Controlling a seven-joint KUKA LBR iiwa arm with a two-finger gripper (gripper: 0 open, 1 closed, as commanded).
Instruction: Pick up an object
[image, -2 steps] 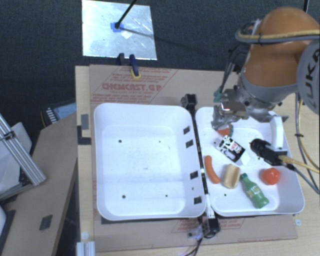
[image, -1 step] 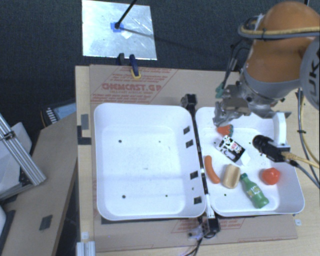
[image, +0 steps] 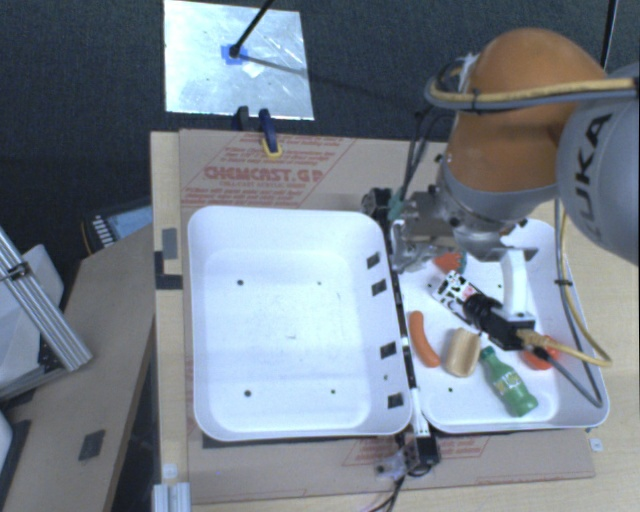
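The right bin (image: 580, 395) holds several small things. An orange sausage-shaped piece (image: 424, 338) lies near its left wall, with a tan cylinder (image: 461, 351) just to its right. A green bottle (image: 508, 381) lies toward the front. A small orange piece (image: 447, 262) shows near the arm, and a red-orange piece (image: 541, 361) lies at the right. A white upright piece (image: 515, 282) stands behind them. My gripper (image: 418, 243) hangs low over the far left part of this bin, under the grey and orange wrist (image: 510, 120), which hides much of it.
The left bin (image: 200, 300) is beside it, with a row of black clips (image: 385, 320) along the shared wall. Both bins rest on a cardboard sheet (image: 270, 170). A shiny metal plate (image: 238, 58) lies beyond the bench.
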